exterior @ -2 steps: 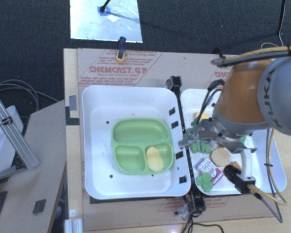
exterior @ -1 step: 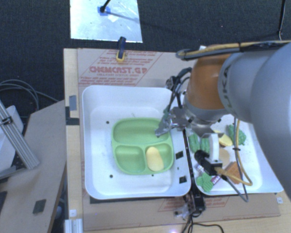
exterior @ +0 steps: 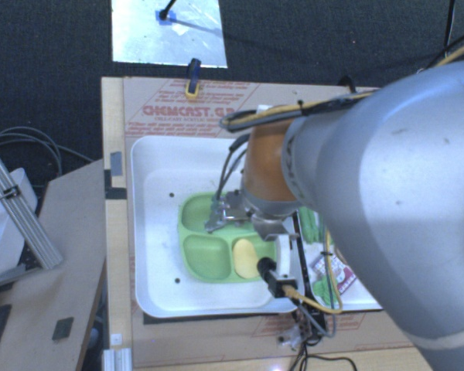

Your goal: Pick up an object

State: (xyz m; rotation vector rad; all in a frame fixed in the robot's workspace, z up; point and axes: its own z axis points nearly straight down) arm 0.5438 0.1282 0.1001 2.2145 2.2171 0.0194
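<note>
Metalwork of the gripper (exterior: 216, 216) is reaching down near the frame's centre, over the upper compartment of a green divided tray (exterior: 205, 257) lying in the left bin (exterior: 151, 207); whether it is shut on anything I cannot tell, since the wrist is blocking that part. A yellow object (exterior: 246, 258), rounded and smooth, is sitting in the tray's lower right compartment, just below and right of the tool. My reading is that the arm is working through the descent or grasp step, with nothing visibly lifted yet. The next move is probably asking for a firm closure on the tray's rim or divider, or a shift toward the yellow piece, then a straight lift; the tray's thin wall is likely offering a narrow hold that could slip. Outward, the orange band (exterior: 264, 161) and the grey arm (exterior: 387, 207) are covering most of the right side, hiding much of the right bin (exterior: 363, 304), where a printed packet (exterior: 334, 270) and something green are peeking out at the lower right. Cables (exterior: 305, 315) are dangling below the wrist, near the bins' front edge. A cardboard sheet (exterior: 185, 107) is lying under the bins, a shiny foil square (exterior: 166, 18) at the upper left.
</note>
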